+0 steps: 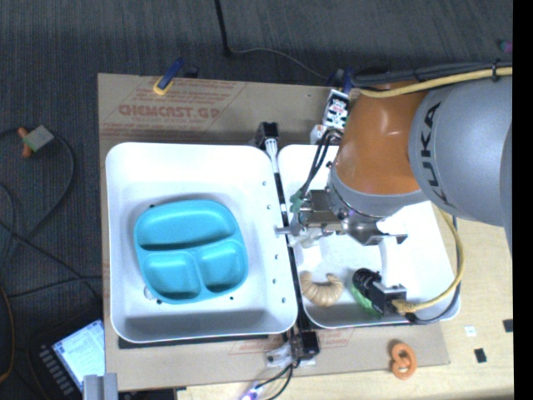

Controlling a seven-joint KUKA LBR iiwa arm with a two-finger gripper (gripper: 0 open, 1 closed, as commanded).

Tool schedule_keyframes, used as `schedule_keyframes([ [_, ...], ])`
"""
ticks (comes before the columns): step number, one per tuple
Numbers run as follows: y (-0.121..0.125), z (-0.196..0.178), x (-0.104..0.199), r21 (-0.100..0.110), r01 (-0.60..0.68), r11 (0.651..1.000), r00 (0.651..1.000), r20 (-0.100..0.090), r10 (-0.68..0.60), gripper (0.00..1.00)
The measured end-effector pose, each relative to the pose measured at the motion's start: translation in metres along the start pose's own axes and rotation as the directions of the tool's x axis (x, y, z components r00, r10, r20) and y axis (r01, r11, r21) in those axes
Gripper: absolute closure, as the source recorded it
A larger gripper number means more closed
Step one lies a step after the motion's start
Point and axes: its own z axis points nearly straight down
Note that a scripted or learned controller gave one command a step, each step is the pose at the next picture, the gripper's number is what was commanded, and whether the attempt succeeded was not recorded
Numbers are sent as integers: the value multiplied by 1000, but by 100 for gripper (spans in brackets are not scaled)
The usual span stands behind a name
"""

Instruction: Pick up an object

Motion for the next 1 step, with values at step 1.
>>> schedule_keyframes([
  [1, 0, 10, 40, 1, -1, 1000, 1000, 0, 1, 100],
])
